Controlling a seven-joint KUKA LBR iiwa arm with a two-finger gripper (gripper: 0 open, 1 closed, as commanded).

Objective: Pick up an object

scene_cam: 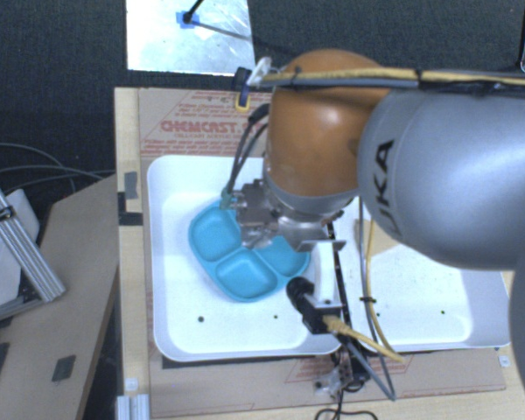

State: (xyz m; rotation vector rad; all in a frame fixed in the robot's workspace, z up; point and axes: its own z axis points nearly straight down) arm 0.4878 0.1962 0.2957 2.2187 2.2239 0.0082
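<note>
A light blue plastic plate with divided compartments (pixel 232 256) lies in the left white bin (pixel 171 234), slightly right of its middle. The arm's orange band and grey wrist hang right over the plate's far right part and cover it. My gripper (pixel 255 227) comes down at the plate's upper right edge, where the compartments meet. Its metal body hides the tips, so contact with the plate cannot be judged.
The right white bin (pixel 420 318) sits under the big grey arm link. A black cable plug (pixel 304 306) and yellow cables hang over the divider between the bins. Brown cardboard (pixel 192 116) lies behind the bins, and a grey panel (pixel 61 296) stands left.
</note>
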